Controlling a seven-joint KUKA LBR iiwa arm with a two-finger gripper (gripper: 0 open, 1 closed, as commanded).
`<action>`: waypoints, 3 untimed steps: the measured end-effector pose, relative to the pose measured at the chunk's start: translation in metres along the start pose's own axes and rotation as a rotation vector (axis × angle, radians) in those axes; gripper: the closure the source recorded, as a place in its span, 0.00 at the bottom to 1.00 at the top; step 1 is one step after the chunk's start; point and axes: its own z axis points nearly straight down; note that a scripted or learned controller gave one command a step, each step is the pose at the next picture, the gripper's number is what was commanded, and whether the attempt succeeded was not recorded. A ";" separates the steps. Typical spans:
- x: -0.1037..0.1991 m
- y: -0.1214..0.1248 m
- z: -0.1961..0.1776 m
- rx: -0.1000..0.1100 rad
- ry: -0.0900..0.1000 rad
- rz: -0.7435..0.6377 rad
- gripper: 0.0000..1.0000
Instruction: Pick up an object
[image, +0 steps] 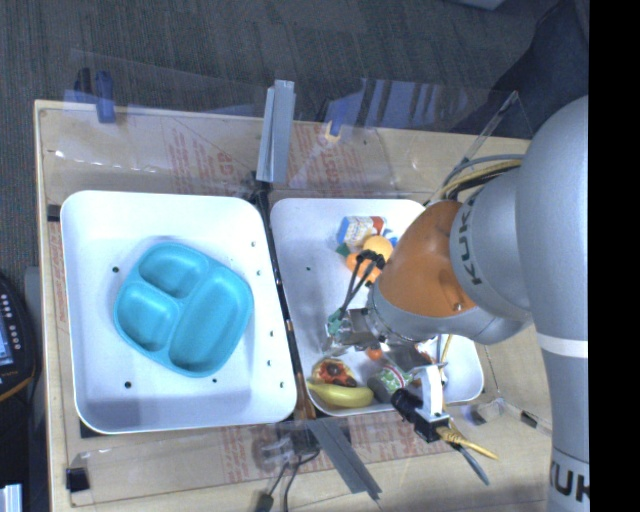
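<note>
The right bin (305, 260) holds a small heap of toys. A yellow banana (345, 396) lies along its front wall, with a red and dark toy (333, 372) just behind it. At the bin's back sit a blue and white packet (356, 229) and an orange-yellow ball (378, 246). My gripper (340, 328) hangs low over the middle of this bin, just above the banana and the red toy. The grey and orange wrist covers most of the bin's right half and whatever lies under it.
The left bin (90, 240) bears a light blue divided plate (183, 306) in its middle. A green and red item (388, 380) peeks out below the wrist near the right bin's front. A ridge separates the two bins.
</note>
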 end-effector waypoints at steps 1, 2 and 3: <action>0.000 0.000 0.000 0.000 0.000 0.000 0.00; 0.012 -0.004 0.006 -0.012 -0.015 0.018 0.00; 0.016 -0.003 -0.003 -0.008 -0.008 0.008 1.00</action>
